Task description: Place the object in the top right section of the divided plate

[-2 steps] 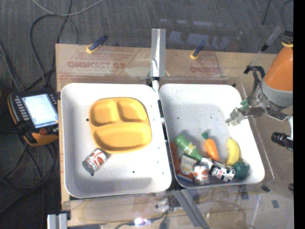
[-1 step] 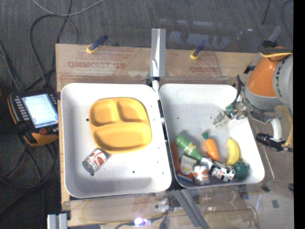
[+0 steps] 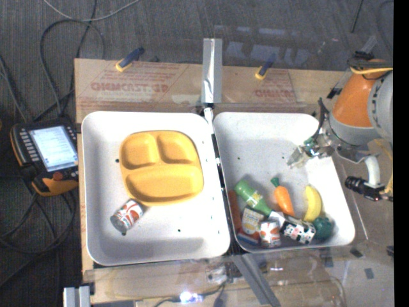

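A yellow divided plate (image 3: 162,166) lies in the left bin (image 3: 102,133), with two small sections at the top and one large section below. My gripper (image 3: 299,157) hangs over the right side of the right bin (image 3: 255,130), above and to the right of the toy pile; nothing shows between its fingers. Toy food sits in the right bin's lower part: a green bottle (image 3: 252,196), a carrot (image 3: 282,198), a banana (image 3: 312,203), a small carton (image 3: 251,222) and a dark green piece (image 3: 324,226).
A red and white can (image 3: 127,215) lies on its side in the left bin, below the plate. A metal divider post (image 3: 209,75) stands between the bins at the back. A tablet (image 3: 46,147) sits off the bench at the left.
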Controlling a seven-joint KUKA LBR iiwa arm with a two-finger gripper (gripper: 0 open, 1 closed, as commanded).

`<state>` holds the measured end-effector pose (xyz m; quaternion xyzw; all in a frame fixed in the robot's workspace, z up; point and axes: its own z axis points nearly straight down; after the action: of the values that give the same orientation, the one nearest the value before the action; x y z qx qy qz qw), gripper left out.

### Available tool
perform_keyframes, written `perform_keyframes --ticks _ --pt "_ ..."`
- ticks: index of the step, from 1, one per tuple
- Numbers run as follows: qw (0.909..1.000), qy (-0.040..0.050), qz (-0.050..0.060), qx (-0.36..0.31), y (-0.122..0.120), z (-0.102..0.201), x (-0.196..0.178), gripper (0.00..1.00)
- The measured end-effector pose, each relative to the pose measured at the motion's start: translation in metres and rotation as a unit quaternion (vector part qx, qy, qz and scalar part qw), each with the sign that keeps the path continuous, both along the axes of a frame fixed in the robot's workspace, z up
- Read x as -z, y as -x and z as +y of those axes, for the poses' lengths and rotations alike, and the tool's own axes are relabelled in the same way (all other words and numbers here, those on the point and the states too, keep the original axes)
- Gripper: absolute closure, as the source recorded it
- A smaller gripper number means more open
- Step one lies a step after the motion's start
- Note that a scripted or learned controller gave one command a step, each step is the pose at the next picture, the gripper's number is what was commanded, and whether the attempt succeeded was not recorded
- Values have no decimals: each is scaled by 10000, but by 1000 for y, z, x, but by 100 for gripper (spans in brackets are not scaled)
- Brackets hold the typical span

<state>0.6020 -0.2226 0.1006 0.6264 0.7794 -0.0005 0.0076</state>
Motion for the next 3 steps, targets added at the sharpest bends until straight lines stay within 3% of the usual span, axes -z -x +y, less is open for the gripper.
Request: perform_keyframes --ticks 1,2,3 --pt "9952 -13 58 -979 -41 -1 -60 100" --pt "9963 -18 62 -853 -60 -1 -33 100" --pt "9993 -40 54 369 -45 5 -92 100"
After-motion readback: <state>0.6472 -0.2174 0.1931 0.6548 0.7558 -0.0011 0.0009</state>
